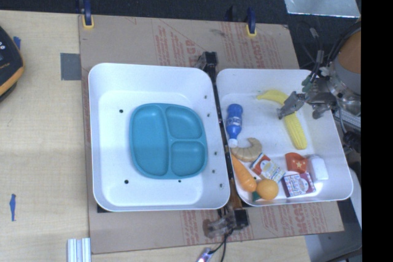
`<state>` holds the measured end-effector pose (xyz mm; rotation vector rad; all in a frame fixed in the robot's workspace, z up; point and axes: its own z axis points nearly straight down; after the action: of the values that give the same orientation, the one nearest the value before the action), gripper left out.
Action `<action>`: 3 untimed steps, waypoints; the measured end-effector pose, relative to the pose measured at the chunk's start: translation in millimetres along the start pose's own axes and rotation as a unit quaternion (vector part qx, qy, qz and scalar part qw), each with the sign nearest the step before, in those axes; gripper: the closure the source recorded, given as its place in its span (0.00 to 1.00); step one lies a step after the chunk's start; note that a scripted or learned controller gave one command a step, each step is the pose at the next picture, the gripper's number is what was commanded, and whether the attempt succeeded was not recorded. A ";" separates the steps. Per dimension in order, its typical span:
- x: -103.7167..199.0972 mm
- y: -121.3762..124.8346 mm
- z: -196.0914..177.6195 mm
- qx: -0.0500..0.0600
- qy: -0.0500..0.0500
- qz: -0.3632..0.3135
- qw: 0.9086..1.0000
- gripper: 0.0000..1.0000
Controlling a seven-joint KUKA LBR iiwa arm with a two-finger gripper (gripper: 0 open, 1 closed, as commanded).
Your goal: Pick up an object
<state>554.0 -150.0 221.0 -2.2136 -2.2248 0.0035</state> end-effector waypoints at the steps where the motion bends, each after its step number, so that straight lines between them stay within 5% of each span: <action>1: -50.1 10.3 44.3 0.001 -0.001 0.001 1.000 0.00; 2: -61.6 16.3 129.1 0.001 0.000 0.000 1.000 0.00; 3: -62.8 16.8 118.0 0.001 -0.001 -0.002 1.000 1.00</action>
<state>570.7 -212.6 102.9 -2.2107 -2.2290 0.0074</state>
